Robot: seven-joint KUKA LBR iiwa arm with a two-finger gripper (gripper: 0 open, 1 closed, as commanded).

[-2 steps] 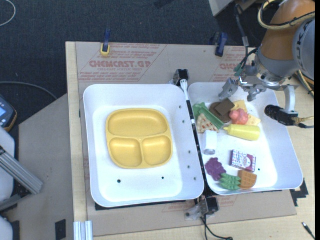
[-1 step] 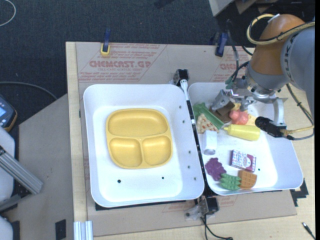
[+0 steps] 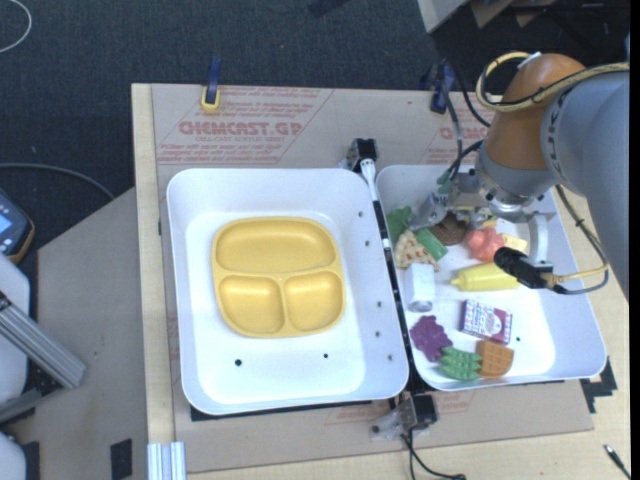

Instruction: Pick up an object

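Toy food pieces of moulded plastic lie crowded in the right-hand shallow white bin [image 3: 570,353], while the left-hand white bin [image 3: 190,268] carries a yellow three-compartment plastic tray [image 3: 278,273]. The grey arm's gripper [image 3: 462,208] hangs over the far end of the right bin, above a green leafy piece [image 3: 425,240], a tan waffle-like piece [image 3: 410,251] and a dark brown lump [image 3: 452,233]; whether it is spread or closed cannot be told from this angle, and nothing is seen in its grasp. Just beside it sit a pink rounded piece [image 3: 484,242] and a yellow elongated piece [image 3: 482,279]; nearer the camera lie a small red-and-white carton [image 3: 485,321], a purple grape cluster [image 3: 431,336], a green ridged piece [image 3: 460,364] and an orange square cracker [image 3: 494,357]. All look light, stiff and hollow, likely slick-skinned, so a pinch on a curved flank may squirt a piece sideways. The carton offers flat parallel faces and seems the surest hold; the yellow piece would best be taken across its narrow middle. Pieces under the gripper touch one another, so a clean closure there looks harder.
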